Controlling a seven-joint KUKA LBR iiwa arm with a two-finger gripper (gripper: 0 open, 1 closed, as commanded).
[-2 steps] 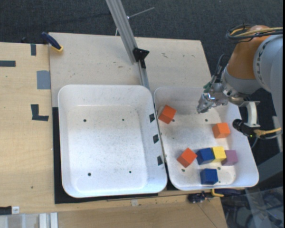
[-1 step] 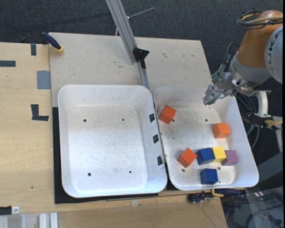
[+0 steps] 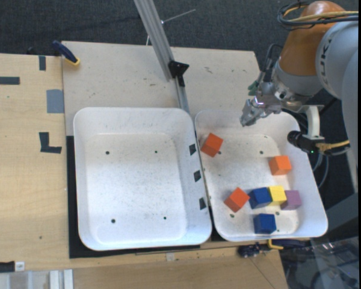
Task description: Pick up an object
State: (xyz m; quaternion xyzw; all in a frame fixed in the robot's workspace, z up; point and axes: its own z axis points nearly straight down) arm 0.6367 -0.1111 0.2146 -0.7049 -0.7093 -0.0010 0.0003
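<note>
My claw is sitting over the back edge of the right bin, up near its far rim, and honestly I can't tell from this angle how it's set or whether there's anything in it. Nothing looks lifted, so I'd call the pick not started yet.

Closest candidate is an orange cube just left and a bit toward the front of the claw, hugging the divider side of the bin and looking tilted up on an edge. Further out there's a second orange cube by the right wall. Then a cluster near the front: another orange cube touching a blue cube, a yellow cube right beside that, a purple cube against the yellow one, and a second blue cube just in front.

Left bin sits alongside on the surface.

So what's left, as I read it: pick a target, come down, close, lift. The tilted orange one is nearest but might be awkward.
</note>
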